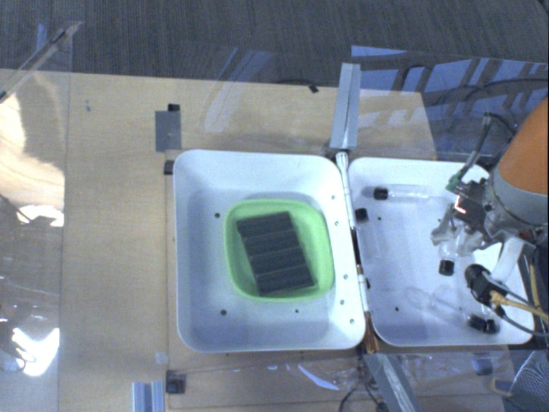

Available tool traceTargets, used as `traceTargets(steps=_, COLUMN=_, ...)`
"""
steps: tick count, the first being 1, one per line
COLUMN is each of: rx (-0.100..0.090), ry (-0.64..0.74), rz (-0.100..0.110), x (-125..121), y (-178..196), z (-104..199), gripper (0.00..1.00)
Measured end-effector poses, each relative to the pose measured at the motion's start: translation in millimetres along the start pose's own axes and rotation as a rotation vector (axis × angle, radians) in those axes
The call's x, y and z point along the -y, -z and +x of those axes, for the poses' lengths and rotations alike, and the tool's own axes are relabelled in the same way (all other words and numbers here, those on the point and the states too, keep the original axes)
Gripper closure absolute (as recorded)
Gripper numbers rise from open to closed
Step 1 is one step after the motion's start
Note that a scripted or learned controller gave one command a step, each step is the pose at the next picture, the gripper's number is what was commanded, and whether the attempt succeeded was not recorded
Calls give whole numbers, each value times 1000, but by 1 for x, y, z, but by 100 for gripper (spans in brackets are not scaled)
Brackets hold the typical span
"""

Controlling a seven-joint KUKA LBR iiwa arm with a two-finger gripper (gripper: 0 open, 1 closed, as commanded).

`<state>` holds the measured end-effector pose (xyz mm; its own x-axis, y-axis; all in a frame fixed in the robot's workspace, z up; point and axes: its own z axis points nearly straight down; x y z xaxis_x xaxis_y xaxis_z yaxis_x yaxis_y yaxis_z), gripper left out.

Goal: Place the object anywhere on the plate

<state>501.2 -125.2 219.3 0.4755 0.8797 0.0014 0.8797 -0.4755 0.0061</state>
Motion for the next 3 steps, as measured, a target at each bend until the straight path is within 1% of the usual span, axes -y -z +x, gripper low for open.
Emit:
traceTargets(steps=1, rx=0, ry=0, rz=0, x=0, y=0, z=0, gripper=0)
traceTargets(steps=2, rx=1, ry=-21, rz=-2, x=-12, y=54, z=-47, gripper=0)
traceTargets(steps=3, rx=1, ry=-84, rz=-5, x=-24, y=122, z=-68, gripper=0)
